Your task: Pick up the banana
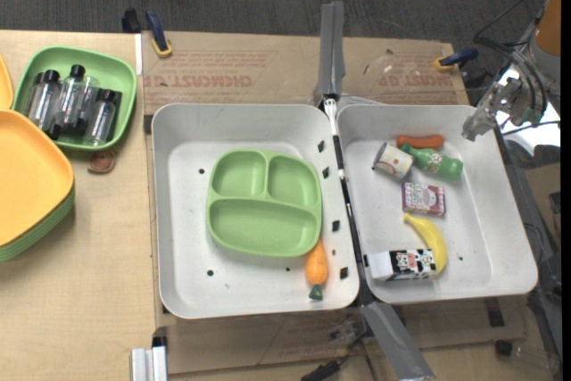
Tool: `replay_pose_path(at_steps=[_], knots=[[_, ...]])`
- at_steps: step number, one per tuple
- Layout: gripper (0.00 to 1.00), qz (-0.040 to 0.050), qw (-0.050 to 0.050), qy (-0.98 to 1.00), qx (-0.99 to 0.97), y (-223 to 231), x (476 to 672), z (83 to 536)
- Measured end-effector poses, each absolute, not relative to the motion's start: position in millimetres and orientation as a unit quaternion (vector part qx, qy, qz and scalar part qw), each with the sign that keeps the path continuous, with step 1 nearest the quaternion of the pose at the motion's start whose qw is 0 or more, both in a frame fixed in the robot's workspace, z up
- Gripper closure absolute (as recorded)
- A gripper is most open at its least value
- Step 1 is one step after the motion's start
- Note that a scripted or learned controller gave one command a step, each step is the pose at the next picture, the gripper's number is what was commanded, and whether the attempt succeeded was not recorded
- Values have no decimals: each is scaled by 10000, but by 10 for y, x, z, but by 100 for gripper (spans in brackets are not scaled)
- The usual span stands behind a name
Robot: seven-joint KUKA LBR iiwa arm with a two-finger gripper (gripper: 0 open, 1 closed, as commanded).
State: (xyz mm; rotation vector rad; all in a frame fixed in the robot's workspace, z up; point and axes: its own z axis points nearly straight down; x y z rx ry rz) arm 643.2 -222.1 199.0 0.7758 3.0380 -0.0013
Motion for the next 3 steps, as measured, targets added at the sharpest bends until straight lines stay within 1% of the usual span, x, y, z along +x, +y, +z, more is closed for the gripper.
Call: replay_pose_path(at_steps=[1, 2, 3], knots=[[100, -4, 21, 8813, 4726, -2220, 6461, 2025], [100, -8, 11, 7658, 6431, -2019, 6180, 2636], [100, -18, 1, 5638, 8259, -1980, 6588, 2480]])
